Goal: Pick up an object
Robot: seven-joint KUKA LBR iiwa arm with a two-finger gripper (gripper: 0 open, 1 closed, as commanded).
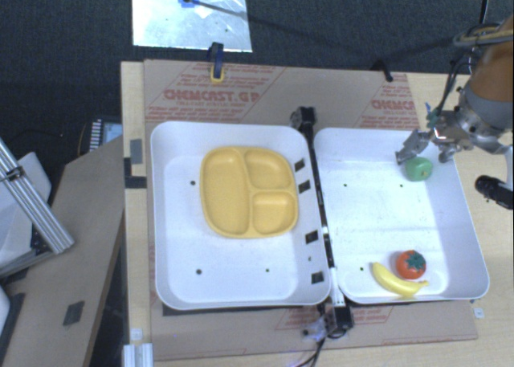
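The end effector (421, 151) hangs at the right bin's (377, 221) one o'clock corner, touching or just above the green ball (418, 169) — whether its grip is parted or closed I cannot tell — so an off-centre pinch could roll the ball away.

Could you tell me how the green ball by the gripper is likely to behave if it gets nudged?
The green ball looks round, so it would probably roll across the right bin's flat floor. Its smooth surface may slip from the gripper.
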